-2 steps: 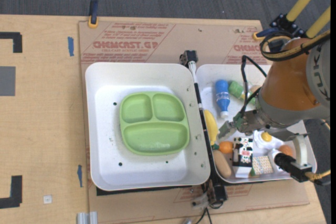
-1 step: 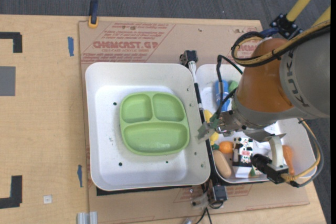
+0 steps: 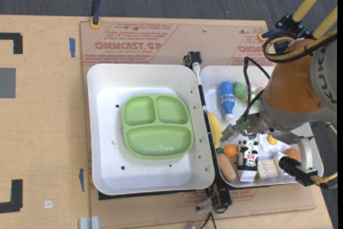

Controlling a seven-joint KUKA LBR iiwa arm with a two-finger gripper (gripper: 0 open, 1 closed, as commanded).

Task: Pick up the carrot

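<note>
Your carrot (image 3: 230, 150) reads as the short orange piece in the right bin (image 3: 316, 166), close to that bin's left wall and toward its near end. It looks stubby from this angle. Its long axis seems to run roughly left to right, but it is too small for you to be sure which end points where.

Just near of it lies a tan oblong item (image 3: 228, 169), and just far of it a yellow banana (image 3: 214, 125) runs along the left wall. To its right sits a black-and-white patterned block (image 3: 248, 156).

The gripper (image 3: 239, 128) hangs just above and beyond the carrot, with nothing visibly in it. You cannot tell whether it is open or closed.

Farther back are a blue bottle (image 3: 227, 98) and a green item (image 3: 240, 91). The left bin (image 3: 102, 115) holds a green divided plate (image 3: 157, 126).
</note>
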